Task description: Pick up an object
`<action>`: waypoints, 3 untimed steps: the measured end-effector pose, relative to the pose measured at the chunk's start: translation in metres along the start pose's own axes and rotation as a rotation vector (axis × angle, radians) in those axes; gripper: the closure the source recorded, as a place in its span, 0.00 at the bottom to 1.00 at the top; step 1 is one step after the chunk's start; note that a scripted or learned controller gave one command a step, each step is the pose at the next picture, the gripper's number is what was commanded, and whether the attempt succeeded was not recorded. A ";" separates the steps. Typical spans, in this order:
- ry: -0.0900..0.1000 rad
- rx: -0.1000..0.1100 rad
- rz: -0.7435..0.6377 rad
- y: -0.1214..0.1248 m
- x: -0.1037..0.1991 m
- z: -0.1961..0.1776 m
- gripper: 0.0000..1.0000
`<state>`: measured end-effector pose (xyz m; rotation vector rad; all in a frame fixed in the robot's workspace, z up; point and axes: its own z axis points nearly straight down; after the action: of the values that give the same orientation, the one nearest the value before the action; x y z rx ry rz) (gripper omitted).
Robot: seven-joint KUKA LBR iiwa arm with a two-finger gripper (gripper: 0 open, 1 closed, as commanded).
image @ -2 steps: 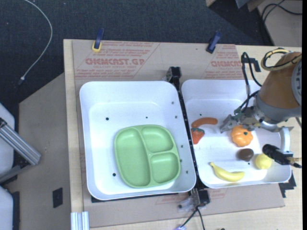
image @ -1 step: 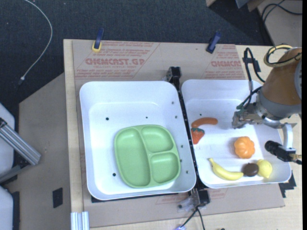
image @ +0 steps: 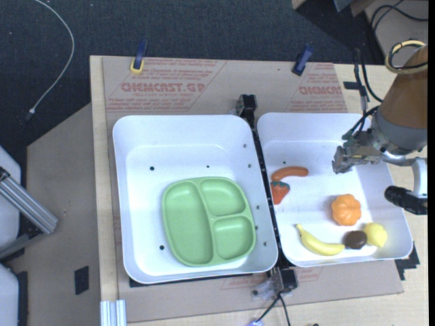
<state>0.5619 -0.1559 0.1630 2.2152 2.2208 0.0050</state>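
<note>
**White bin, crowded corner: where this pick could slip**

White plastic surrounds everything in play. The right bin (image: 309,131) holds the candidates: a toy sausage (image: 290,172) with a small red strawberry-like piece (image: 280,191) just below it near the divider, an orange pumpkin-shaped toy (image: 346,209) toward the middle, and along the front wall a banana (image: 318,242), a small dark brown piece (image: 354,239) and a lemon (image: 375,235) packed close together. The left bin (image: 136,141) carries a green divided plate (image: 207,220).

The gripper (image: 348,159) hangs over the upper part of the right bin, above bare floor, apart from every toy; nothing sits between its tips. At this slant and size I cannot tell how its tips stand.

Judging from here, the main risk is closing on nothing, since the spot under the tool looks bare. A drop toward the pumpkin risks its rounded sides squirting out of a two-finger pinch. The front cluster is worse: brown piece and lemon appear to touch, with the banana's end beside them, so a descent there may wedge a tip between them or shove them against the wall. The sausage lies well clear and looks the safest target.
</note>
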 end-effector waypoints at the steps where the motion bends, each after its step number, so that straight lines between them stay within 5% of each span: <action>1: -0.002 -0.003 0.002 0.000 -0.004 -0.064 1.00; 2: -0.002 -0.002 0.001 0.002 -0.004 -0.109 1.00; 3: 0.004 0.008 -0.003 0.006 0.050 -0.097 1.00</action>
<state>0.5673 -0.1060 0.2595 2.2170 2.2303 0.0006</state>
